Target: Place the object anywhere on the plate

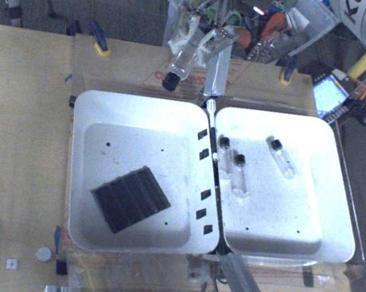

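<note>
Camera view: two white bins are being shown side by side from above. A dark ribbed plate (131,199) is lying flat and askew on the floor of the left bin (79,161). In the right bin (337,204), three clear vials with black caps are lying, two (232,169) close together near the dividing wall and one (281,156) well apart toward the back. At the top of the view, above the far edge of the bench, the gripper (199,40) is being held high, and a fourth capped vial (180,67) is being gripped between its fingers, cap downward and tilted. The carrying step is judged to be in hand: the vial is being held aloft behind the left bin. The next move is calling for travel forward over the plate, followed by a lowering and a release upon the dark surface.
</note>
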Controlling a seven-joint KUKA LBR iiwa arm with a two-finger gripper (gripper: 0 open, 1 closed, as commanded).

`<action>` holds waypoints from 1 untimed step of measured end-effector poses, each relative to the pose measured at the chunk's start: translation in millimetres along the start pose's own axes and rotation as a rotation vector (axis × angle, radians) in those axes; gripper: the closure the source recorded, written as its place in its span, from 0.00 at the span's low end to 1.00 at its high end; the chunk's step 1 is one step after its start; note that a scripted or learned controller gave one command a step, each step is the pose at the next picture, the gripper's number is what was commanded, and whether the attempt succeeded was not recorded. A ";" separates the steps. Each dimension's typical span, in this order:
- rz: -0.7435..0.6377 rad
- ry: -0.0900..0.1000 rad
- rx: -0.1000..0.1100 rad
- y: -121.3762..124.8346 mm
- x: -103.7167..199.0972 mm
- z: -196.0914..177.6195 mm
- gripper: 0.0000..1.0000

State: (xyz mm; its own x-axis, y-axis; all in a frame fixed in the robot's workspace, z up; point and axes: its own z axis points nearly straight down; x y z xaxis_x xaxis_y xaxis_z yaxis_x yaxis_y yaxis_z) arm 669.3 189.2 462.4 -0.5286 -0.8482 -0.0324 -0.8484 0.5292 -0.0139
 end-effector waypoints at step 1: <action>0.004 -0.011 0.005 -1.1 -1.0 -12.5 1.00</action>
